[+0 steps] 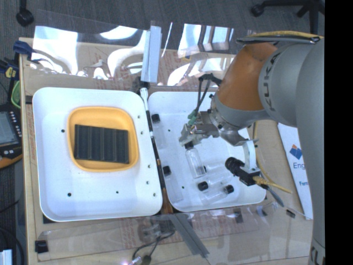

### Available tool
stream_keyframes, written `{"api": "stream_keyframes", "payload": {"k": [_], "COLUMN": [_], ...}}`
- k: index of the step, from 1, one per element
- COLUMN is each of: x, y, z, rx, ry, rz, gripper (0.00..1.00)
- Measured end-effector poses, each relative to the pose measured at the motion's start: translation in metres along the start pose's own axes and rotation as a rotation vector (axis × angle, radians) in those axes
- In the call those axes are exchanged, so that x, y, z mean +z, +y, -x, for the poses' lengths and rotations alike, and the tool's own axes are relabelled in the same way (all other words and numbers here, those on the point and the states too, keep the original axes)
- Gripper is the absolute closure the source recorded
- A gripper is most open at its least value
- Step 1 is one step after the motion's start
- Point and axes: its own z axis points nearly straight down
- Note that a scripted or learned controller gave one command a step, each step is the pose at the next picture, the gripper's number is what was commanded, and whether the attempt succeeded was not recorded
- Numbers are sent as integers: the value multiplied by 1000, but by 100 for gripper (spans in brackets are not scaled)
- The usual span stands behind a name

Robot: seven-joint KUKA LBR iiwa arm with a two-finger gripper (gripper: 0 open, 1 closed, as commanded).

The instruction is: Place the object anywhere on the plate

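Camera view looks down on two shallow white bins side by side. Left bin (49, 197) holds a yellow plate (102, 117) with rounded corners, and a dark ribbed rectangular insert (102, 144) lies in the plate's well. Right bin (171, 106) holds the clear objects: one transparent vial (194, 163) lies near the bin's middle, just below the gripper (189, 137), and two more clear vials with black caps (216, 191) lie near the bin's lower edge. Reaching in from the right, the grey arm with its orange band (248, 81) hangs over the right bin, the gripper low above the floor and beside the upper end of the middle vial. How far its jaws stand apart cannot be told, nor whether it grips the vial.
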Motion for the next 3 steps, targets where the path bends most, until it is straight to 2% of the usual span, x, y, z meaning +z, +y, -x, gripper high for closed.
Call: {"api": "stream_keyframes", "payload": {"k": [1, 2, 3], "x": [8, 9, 8], "y": [50, 12, 12], "z": [-24, -116, -116], "rx": [-91, -182, -180], "ry": [-1, -1, -2], "rz": [2, 0, 1], "gripper": [100, 100, 0]}}
